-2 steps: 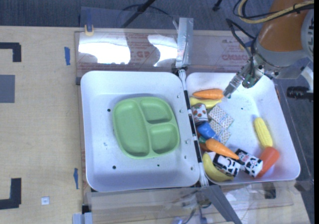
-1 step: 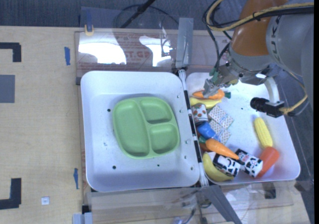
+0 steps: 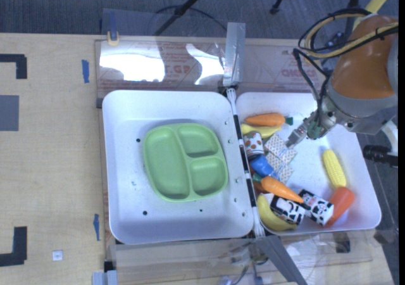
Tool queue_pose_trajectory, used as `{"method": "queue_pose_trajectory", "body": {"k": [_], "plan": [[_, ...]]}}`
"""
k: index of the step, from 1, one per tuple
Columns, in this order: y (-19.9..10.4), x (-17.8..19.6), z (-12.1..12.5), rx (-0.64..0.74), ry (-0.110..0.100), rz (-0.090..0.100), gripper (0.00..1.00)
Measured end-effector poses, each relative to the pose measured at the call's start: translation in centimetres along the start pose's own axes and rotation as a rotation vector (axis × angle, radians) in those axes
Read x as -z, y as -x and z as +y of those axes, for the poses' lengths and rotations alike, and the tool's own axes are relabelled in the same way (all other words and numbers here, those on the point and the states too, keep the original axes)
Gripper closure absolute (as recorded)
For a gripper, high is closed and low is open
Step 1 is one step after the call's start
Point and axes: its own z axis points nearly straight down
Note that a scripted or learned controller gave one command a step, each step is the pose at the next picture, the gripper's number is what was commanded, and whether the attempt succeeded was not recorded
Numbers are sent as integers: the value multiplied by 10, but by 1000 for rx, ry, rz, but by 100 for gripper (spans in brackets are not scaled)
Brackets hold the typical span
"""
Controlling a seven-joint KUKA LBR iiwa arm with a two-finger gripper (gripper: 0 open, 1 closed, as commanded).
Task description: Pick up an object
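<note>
The right bin (image 3: 364, 211) holds several toys: a carrot (image 3: 266, 120) at the back, a second carrot (image 3: 280, 188), a corn cob (image 3: 334, 168), a blue piece (image 3: 261, 165), a checkered cloth (image 3: 279, 151), a yellow banana shape (image 3: 272, 217) under a black-and-white cow (image 3: 290, 209), and an orange-red piece (image 3: 342, 202). My gripper (image 3: 299, 136) hangs over the bin's middle, just right of the checkered cloth and below the back carrot. Nothing shows between its fingertips.
The left bin (image 3: 120, 151) carries a green divided plate (image 3: 186, 161). A metal divider post (image 3: 234, 56) stands at the back between the bins. The arm's orange band (image 3: 362, 68) looms over the right bin's far corner, with cables looped above it.
</note>
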Motion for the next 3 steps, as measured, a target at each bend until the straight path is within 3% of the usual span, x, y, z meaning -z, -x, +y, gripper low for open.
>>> {"method": "queue_pose_trajectory", "body": {"k": [1, 2, 3], "plan": [[-12, -8, -22, -445, -2, 2, 100], [58, 12, -7, -235, 4, -5, 100], [80, -90, -45, -672, -2, 1, 100]]}}
